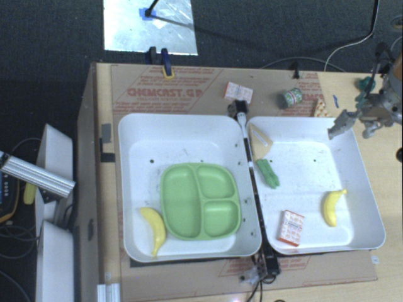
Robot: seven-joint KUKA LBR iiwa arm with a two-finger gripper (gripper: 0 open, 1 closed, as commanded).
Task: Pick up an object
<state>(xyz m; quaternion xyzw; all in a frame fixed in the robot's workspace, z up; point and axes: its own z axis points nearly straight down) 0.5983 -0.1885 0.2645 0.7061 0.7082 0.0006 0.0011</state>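
Up by the far right corner of the right bin, my gripper waits high so it bumps nothing. I cannot tell how it is set. Things I could pick lie flat below me: a yellow banana, a green block, a small box.

A dark grey carpeted floor surrounds the worktop, which is faced with tan board printed in red lettering. Beyond its far edge a shiny silver sheet lies on the floor. A thin cable trails across the carpet at upper right
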